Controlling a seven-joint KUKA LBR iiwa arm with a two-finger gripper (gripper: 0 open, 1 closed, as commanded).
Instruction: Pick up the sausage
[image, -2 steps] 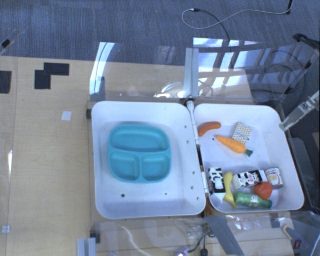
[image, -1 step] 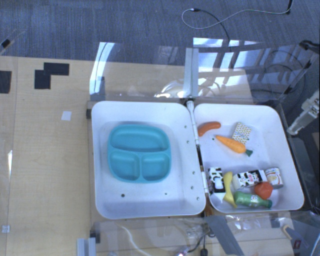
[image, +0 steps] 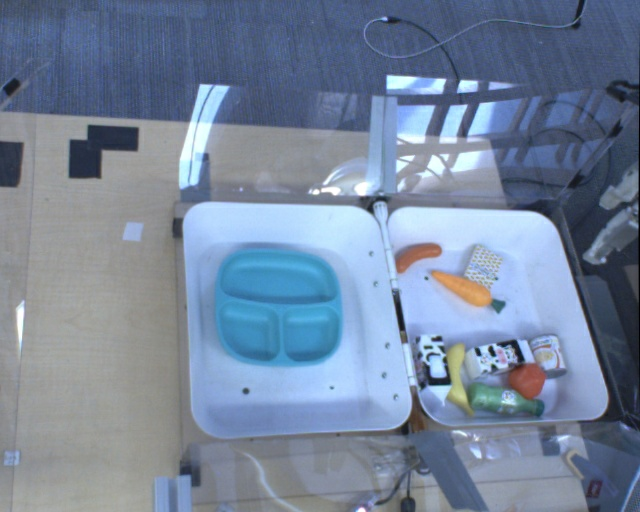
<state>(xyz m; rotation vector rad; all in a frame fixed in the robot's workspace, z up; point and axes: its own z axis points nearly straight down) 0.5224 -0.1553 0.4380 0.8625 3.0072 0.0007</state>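
Observation:
The sausage (image: 418, 256) is a short reddish-orange link lying flat in the right bin (image: 560, 250), at its far left corner next to the divider. Nothing covers it. A pale part of the arm with my gripper (image: 603, 243) shows at the right edge of the view, outside the right bin's rim and well to the right of the sausage. Nothing is seen held there.
An orange carrot (image: 465, 289) and a small patterned box (image: 484, 265) lie just right of the sausage. Along the near wall sit a cow-print carton (image: 431, 360), a banana (image: 456, 378), a green bottle (image: 505, 401), a red fruit (image: 527, 380) and a can (image: 547, 355). The left bin holds a blue divided tray (image: 278, 306).

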